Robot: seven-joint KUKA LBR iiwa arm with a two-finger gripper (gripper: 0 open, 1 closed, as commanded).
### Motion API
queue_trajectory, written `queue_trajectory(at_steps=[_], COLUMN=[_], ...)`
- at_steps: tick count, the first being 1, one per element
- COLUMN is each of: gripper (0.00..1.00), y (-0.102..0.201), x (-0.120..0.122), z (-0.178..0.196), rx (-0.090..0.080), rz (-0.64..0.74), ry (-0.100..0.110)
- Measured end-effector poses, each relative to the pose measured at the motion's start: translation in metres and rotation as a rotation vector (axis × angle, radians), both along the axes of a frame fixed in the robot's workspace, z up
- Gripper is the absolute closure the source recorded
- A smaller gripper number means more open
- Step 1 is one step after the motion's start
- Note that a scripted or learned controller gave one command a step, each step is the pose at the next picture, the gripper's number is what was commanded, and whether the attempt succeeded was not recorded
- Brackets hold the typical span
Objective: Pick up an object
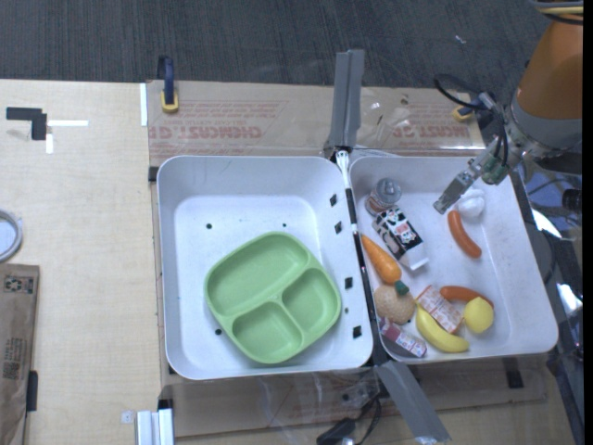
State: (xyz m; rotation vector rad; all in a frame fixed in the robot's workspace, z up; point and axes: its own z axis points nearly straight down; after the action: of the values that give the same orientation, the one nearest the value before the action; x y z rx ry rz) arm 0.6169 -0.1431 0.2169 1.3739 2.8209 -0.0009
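Note:
The right bin (519, 341) holds several small items. Among them are a carrot (381, 259), a black-and-white milk carton (400, 233), a grey round-topped piece (387, 191), a red sausage (463, 234), a banana (437, 331) and a lemon (478, 315). My gripper (459, 193) hangs over the bin's far right part, slanting down to the left from the orange-banded wrist (551, 72). It sits just above a small white object (471, 205) and the sausage's upper end. Nothing is seen in its hold.
The left bin (185, 248) carries a green divided plate (272, 297). A brown round item (394, 304), a snack packet (439, 308) and a second red sausage (460, 294) crowd the right bin's near side. A grey post (347, 100) stands behind the bins' shared wall.

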Motion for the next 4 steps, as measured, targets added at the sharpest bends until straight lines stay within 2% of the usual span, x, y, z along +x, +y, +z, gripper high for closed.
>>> queue_trajectory(at_steps=[1, 2, 3, 4], gripper=[0.0, 1.0, 1.0, 0.0], y=[-0.051, -0.052, -0.022, -0.022], x=[0.016, 0.017, 0.043, 0.043], z=[-0.124, -0.113, -0.027, -0.028], rx=[0.0, -0.002, 0.001, 0.001], rz=[-0.036, -0.036, -0.095, -0.095], ry=[0.0, -0.004, -0.001, 0.0])
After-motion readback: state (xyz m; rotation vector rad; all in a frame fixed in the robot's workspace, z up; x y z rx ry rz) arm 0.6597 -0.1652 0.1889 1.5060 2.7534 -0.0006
